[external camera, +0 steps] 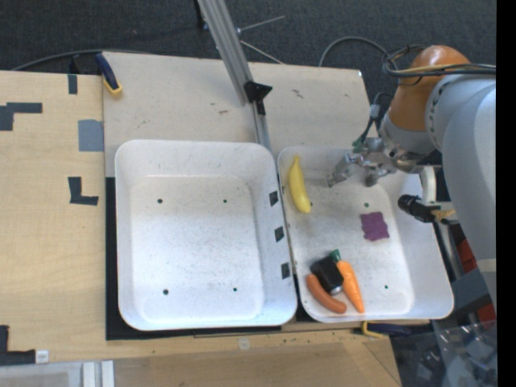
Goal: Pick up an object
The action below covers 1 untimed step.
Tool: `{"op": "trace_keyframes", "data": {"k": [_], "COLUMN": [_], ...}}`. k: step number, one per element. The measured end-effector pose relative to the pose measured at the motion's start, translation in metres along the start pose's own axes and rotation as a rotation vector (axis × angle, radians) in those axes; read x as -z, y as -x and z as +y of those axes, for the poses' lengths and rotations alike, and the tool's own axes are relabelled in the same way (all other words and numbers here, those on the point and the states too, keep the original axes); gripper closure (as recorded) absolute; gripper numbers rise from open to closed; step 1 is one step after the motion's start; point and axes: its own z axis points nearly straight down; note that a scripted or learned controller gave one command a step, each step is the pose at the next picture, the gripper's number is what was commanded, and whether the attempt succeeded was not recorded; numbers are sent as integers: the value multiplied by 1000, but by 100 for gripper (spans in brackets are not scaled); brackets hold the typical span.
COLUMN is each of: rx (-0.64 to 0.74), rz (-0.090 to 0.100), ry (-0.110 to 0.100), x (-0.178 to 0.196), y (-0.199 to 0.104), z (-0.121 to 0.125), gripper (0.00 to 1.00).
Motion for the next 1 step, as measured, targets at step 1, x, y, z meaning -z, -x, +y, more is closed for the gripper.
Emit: {"op": "trace_keyframes", "data": {"k": [1], "rx": [2], "rz": [-2], "ry": [5], "x": [14], "y": [0], "z": [2], "gripper": [100]}}
